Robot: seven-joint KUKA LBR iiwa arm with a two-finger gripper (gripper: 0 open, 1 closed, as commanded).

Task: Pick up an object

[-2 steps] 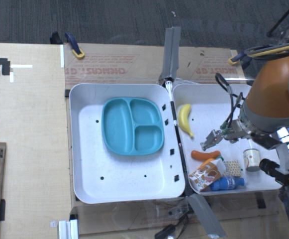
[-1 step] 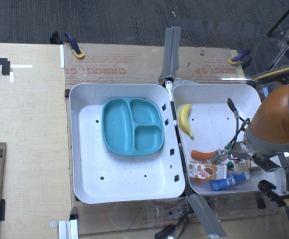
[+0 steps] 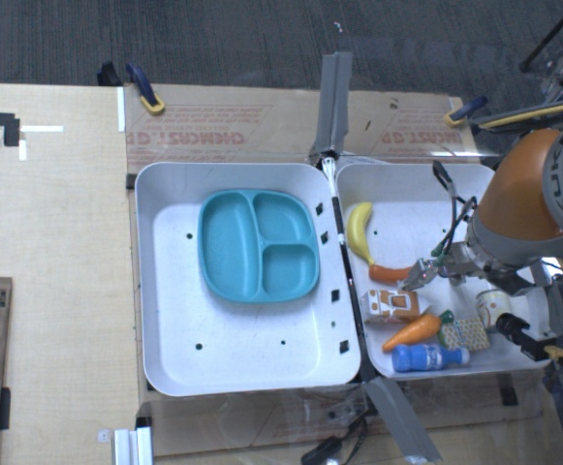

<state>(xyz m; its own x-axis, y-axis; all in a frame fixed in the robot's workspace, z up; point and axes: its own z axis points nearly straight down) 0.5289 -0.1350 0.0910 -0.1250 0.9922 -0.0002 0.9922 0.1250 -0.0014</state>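
Two white bins (image 3: 155,289); one teal plate (image 3: 259,246), one banana (image 3: 359,231); tool (image 3: 422,274) state unclear.

1. At frame centre, a teal divided plate (image 3: 260,246) of smooth, faintly glossy plastic lies in a left bin (image 3: 165,356) of matt white plastic.
2. Lower right, a blue bottle (image 3: 428,358) and an orange carrot (image 3: 412,330) look like smooth plastic.
3. Brown cardboard (image 3: 233,124) lines the bench top; pale wood-look board (image 3: 48,221) fills the left.
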